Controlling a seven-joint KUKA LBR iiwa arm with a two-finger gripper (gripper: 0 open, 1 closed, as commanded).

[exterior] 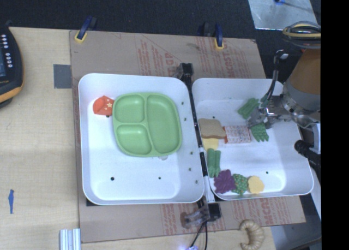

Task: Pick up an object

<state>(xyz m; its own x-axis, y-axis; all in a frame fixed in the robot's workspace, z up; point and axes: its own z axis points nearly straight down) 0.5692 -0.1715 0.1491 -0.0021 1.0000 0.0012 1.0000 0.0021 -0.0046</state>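
My gripper (262, 114) is low in the right bin (289, 180), near its upper right part. A green leafy toy (248, 107) lies right against its left side, and a second green piece (260, 132) lies just below it. I cannot tell whether either piece is in the grip. Left of them rest a brown bread slice (211, 129), a yellow cheese piece (210, 143) and a pink-patterned card (236, 134). Along the bin's front lie green beans (214, 161), purple grapes (223, 180), a small broccoli (240, 183) and a yellow round piece (255, 184).
The left bin (98, 180) holds a green divided plate (147, 124) and a red toy (102, 105) at its upper left. A tan curled object (252, 233) lies on the cardboard in front of the bins. The grey and orange arm (305, 79) stands over the right bin's right side.
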